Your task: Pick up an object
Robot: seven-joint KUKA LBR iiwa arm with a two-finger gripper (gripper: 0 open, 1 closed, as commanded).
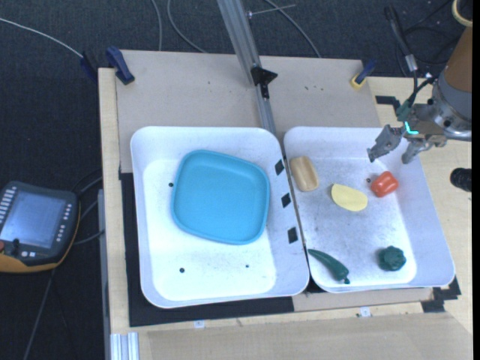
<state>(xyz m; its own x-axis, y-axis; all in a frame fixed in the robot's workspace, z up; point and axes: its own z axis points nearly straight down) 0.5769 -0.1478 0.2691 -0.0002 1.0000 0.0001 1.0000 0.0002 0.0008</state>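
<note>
Just below the gripper (395, 150) lies a small red-orange object (384, 184), rounded and glossy, near the right bin's (435, 223) far right part. The gripper's two grey fingers are spread apart with nothing between them, hanging above the bin floor.

Down and to the left of the gripper sits a pale yellow oval piece (349, 197), close beside the red one but apart from it. Farther left, against the bin's left wall, is a tan bread-like piece (304, 173). Well below the gripper are a dark green lump (391, 258) and a long green pepper (330, 265) near the front rim.

No readable writing shows on any item.

The bin floor between the items is bare. The left bin (150, 201) holds a blue plate (221, 196).
</note>
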